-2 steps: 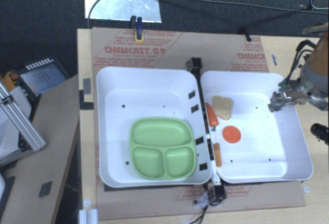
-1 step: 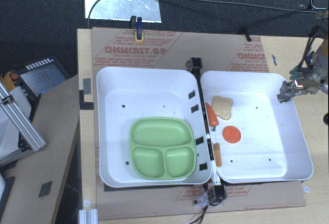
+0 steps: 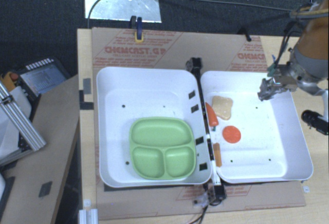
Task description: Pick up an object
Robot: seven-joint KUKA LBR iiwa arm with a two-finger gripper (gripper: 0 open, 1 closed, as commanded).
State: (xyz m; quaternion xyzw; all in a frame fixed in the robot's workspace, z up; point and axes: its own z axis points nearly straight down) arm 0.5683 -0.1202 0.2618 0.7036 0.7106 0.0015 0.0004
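Observation:
In the right bin (image 3: 288, 166) lie a beige slice-shaped piece (image 3: 223, 107), a round orange-red disc (image 3: 231, 134), an orange carrot-like stick (image 3: 211, 114) along the left wall, and a small brown stick (image 3: 217, 154) near the front left corner. My gripper (image 3: 266, 90) hangs over the bin's back right part, well to the right of the beige piece and apart from every object. Nothing shows between its fingers.
The left bin (image 3: 110, 89) holds a green divided plate (image 3: 162, 147) toward its front. A black clamp (image 3: 195, 64) sits at the back where the bins meet. Cables cross behind the bench. A metal rail (image 3: 18, 120) and a device lie far left.

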